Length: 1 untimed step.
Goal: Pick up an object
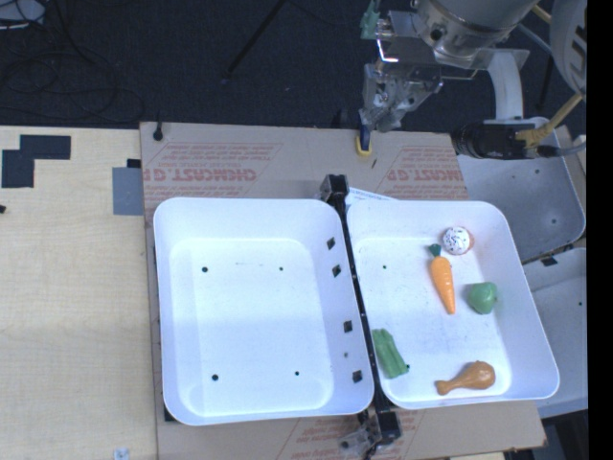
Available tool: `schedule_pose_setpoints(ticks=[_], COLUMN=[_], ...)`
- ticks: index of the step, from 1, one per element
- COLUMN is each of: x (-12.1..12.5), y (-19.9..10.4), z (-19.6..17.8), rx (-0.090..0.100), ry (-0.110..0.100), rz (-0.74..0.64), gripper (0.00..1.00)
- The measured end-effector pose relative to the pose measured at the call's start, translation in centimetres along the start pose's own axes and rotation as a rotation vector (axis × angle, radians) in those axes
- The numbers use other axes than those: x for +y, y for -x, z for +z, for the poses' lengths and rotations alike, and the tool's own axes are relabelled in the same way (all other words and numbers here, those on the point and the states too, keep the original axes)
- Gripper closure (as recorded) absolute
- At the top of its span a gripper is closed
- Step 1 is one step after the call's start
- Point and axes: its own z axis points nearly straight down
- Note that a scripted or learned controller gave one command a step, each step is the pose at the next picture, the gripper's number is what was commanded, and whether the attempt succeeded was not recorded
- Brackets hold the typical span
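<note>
The gripper [375, 123] hangs above the bench behind the bins; whether it is open or closed I cannot tell. The right bin [522, 257] holds a ball [457, 241], carrot [442, 283], green lump [482, 297], drumstick [467, 379] and green stalk [390, 353].

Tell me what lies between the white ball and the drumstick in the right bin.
In the camera view, the carrot and green piece lie between ball and drumstick.

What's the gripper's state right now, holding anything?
Gripper: raised behind the bins, above the cardboard sheet; cannot be told whether open or closed, nothing visibly held.
</note>
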Motion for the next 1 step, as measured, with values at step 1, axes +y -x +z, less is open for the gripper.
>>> schedule_pose_setpoints(ticks=[1], x=[3.51], y=[-3.94], z=[-4.62], rx=[0.001], ry=[-0.007], rz=[-0.005], gripper=[1.00])
